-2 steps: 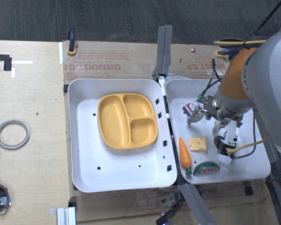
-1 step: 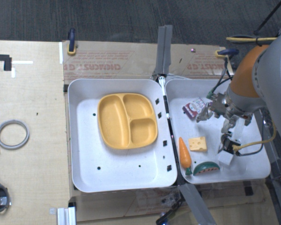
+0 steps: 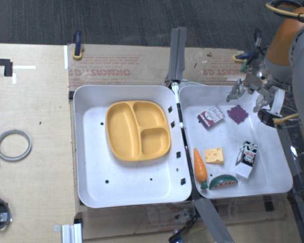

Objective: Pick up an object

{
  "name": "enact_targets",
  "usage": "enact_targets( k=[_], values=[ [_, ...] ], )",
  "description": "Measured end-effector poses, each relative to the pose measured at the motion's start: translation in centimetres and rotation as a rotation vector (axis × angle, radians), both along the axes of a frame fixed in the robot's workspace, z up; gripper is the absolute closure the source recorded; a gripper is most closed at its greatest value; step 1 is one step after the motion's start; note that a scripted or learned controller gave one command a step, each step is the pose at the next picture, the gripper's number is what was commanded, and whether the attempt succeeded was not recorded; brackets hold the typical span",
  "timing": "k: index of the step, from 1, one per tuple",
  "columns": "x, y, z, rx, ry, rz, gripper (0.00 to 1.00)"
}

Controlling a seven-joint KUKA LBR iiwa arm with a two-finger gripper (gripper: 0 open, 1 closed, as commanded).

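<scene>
watermelon slice point(image 3: 223, 181) and carrot point(image 3: 199, 165) sit at the right bin's point(image 3: 281, 186) 6 o'clock edge. gripper point(image 3: 249, 91) hovers at 12 o'clock, fingers spread, nothing between them. approach step; next: descend onto purple piece point(image 3: 237, 114) just below.

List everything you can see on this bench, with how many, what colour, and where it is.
White bins: 2, white, side by side on the bench.
Divided plate: 1, yellow, left bin.
Snack packet: 1, red and white, right bin, upper left.
Purple piece: 1, purple, right bin, top.
Cheese: 1, yellow, right bin, centre.
Carrot: 1, orange, right bin, left edge.
Milk carton: 1, black and white, right bin, right.
Watermelon slice: 1, green and red, right bin, bottom.
Tape roll: 1, grey, bench at left.
Gripper: 1, grey, above right bin's top right corner.
</scene>
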State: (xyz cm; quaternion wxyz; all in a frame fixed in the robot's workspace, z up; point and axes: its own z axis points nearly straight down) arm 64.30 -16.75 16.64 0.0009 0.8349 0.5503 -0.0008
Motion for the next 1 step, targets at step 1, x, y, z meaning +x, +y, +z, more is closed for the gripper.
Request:
enact_targets(
  k=[1],
  values=[
    [1.55, 2.34, -7.45, 0.001, 0.002, -0.267, 0.0]
  ],
)
